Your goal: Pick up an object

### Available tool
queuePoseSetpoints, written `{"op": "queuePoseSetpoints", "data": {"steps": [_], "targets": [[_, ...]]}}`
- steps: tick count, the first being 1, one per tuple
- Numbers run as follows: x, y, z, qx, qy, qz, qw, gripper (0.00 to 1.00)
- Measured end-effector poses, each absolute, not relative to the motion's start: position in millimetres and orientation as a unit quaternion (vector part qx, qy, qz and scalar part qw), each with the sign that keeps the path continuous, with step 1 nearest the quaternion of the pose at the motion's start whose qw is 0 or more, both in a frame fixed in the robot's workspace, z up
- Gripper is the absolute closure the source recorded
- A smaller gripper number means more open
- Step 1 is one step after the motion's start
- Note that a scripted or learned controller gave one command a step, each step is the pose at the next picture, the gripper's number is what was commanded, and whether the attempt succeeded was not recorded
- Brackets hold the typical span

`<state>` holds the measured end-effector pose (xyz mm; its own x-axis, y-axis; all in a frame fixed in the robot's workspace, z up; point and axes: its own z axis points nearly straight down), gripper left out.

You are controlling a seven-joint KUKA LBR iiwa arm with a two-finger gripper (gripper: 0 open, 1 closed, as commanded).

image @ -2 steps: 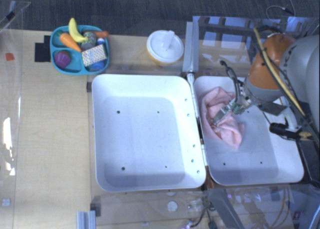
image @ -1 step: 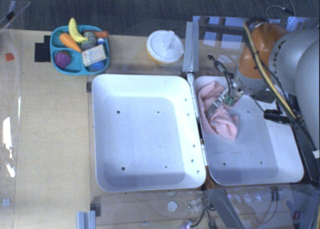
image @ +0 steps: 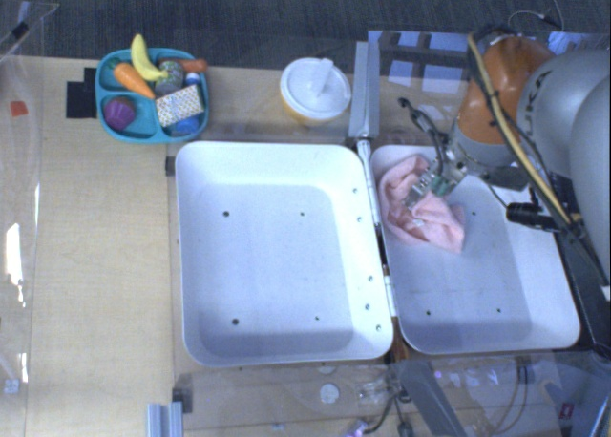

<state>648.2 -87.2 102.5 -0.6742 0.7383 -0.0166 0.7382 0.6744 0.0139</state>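
A crumpled pink cloth [image: 422, 210] lies in the upper left part of the right white bin [image: 496, 311]. My gripper [image: 429, 189] reaches in from the right and is down on top of the cloth, its tips pressed into the folds near the cloth's middle. The grey arm with its orange band [image: 496, 82] rises behind it at the upper right. The cloth rests on the bin floor, close to the bin's left wall.
The left white bin [image: 277, 254] sits beside the right one, split by a ridge. A blue tray of toy food [image: 153, 93] and a white lidded cup [image: 315, 90] stand on the bench behind. Cables hang by the arm.
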Motion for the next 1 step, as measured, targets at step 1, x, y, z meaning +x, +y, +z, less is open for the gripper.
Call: {"op": "queuePoseSetpoints", "data": {"steps": [1], "targets": [[649.6, -37.7, 185.9, 0.627, 0.779, 0.0014, 0.002, 1.0]]}}
